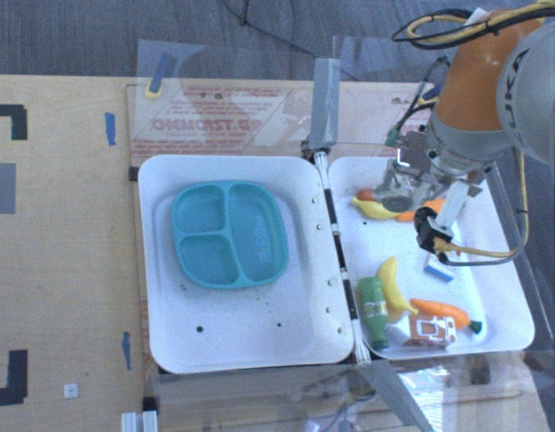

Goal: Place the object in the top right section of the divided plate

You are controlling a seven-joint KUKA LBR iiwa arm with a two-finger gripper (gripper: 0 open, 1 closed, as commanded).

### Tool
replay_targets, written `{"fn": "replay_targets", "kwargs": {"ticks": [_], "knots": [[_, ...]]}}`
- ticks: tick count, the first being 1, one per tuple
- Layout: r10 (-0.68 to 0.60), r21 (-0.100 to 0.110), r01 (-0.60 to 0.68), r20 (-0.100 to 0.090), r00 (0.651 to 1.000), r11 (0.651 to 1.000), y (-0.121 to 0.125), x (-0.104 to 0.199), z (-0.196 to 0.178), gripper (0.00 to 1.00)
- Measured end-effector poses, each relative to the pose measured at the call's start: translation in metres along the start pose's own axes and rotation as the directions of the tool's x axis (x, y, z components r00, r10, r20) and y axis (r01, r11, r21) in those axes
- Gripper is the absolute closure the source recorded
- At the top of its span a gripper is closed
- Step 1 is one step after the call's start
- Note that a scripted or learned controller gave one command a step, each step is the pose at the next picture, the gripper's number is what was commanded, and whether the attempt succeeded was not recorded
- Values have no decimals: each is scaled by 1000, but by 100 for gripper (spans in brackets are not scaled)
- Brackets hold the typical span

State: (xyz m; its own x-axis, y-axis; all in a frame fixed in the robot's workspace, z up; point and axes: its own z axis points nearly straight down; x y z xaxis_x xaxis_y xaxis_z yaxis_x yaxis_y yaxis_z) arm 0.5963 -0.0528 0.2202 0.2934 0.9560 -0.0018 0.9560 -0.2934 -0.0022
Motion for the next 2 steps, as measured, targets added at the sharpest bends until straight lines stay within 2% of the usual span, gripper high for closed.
{"fn": "replay_targets", "kwargs": {"ticks": [1,2], "knots": [[208,-1,-208,-1,978,978,-18,82,6,100],[241,-1,-241,-1,971,971,0,166,14,100]]}}
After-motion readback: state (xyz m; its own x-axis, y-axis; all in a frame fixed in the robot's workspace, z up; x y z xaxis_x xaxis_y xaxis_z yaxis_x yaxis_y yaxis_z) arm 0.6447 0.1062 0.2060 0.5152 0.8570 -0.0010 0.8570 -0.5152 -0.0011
